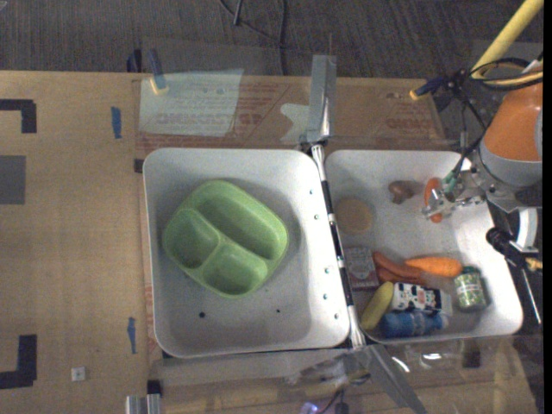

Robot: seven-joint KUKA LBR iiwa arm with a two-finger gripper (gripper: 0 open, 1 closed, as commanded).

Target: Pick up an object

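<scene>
My gripper (448,190) hangs over the back right part of the right bin (379,169), below the arm's orange band (516,132). A small orange-red object (431,199) sits right against the gripper's left side; whether it is gripped is unclear. A small brown lump (399,191) lies just left of it, and a tan round disc (354,216) sits near the bin's left wall. Toward the front lie a carrot (434,267), a green can (470,289), a white carton (417,297), a yellow banana (377,306) and a blue item (410,323).
The left bin (172,317) holds a green divided plate (226,236). A metal divider (332,231) runs between the bins. Cables (470,102) and a yellow rod (516,24) hang near the arm at the back right.
</scene>
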